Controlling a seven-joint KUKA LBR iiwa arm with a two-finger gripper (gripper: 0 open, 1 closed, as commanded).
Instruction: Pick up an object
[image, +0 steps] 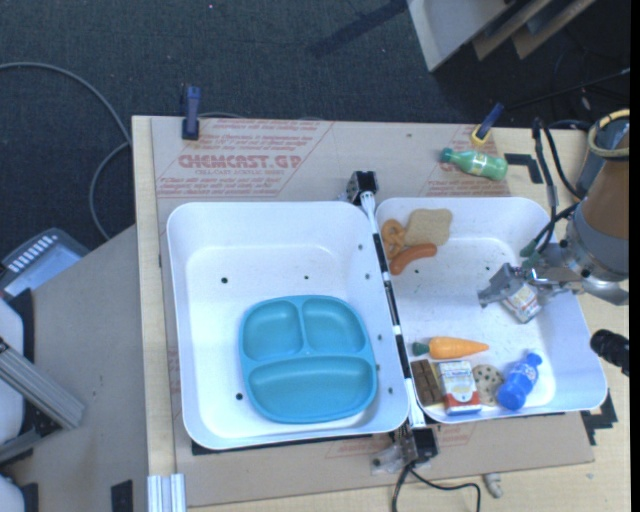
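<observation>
My gripper (513, 296) hangs over the right side of the right bin (470, 222), above bare white floor. Toy foods lie around it. A carrot (458, 348) rests below and to its left. A blue bottle (519, 381), a cookie (487, 377), a small carton (458, 385) and a chocolate bar (428, 381) sit along the bin's front edge. At the back left of the bin are a bread slice (428, 226), a pretzel (394, 236) and a hot dog (412, 257). Nothing shows in the gripper's grasp.
The left bin (200, 235) holds a blue divided plate (307, 357). A green bottle (475, 163) lies on the bench behind the right bin. The arm (606, 215) comes in from the right over that bin's edge. Black clips (362, 184) join the bins.
</observation>
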